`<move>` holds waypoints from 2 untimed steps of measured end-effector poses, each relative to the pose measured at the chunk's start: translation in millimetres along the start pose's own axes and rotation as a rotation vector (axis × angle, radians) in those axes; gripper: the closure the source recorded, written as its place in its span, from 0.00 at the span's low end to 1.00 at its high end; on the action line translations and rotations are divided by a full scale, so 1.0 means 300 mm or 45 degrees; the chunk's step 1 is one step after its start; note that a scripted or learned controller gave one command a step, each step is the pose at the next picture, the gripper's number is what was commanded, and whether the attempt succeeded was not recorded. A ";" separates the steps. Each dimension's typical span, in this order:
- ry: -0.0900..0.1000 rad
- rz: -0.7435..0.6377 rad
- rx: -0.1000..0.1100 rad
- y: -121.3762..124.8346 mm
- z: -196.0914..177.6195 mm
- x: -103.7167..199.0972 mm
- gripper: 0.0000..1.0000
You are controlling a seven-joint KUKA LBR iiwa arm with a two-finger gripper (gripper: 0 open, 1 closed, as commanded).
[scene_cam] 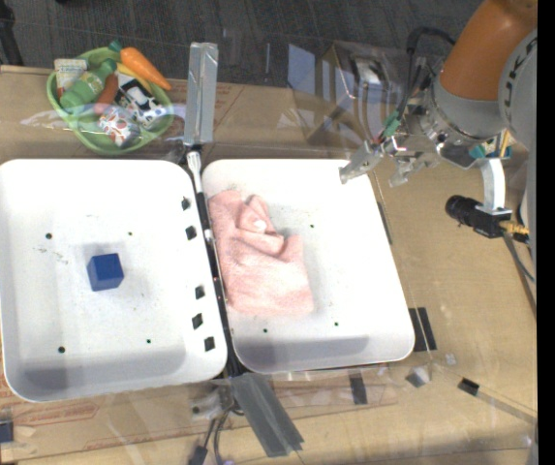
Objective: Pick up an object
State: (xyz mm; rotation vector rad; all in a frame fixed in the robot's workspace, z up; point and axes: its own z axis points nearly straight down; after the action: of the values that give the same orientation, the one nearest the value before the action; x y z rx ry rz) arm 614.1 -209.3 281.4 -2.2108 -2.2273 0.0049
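A crumpled pink cloth lies in the left half of the right bin. A small blue cube sits alone in the left bin. My gripper hangs above the far right corner of the right bin, well away from the cloth. It is open, with nothing between its fingers.
A green bowl of toy food, with an orange carrot on top, stands behind the left bin. A row of black clips runs along the seam between the bins. Bare bench lies to the right of the right bin.
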 end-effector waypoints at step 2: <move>0.000 0.030 0.001 -0.436 0.149 0.134 0.00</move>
State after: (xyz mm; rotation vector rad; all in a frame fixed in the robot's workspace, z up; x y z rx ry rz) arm 482.8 -170.0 237.4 -2.2357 -2.2009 0.0058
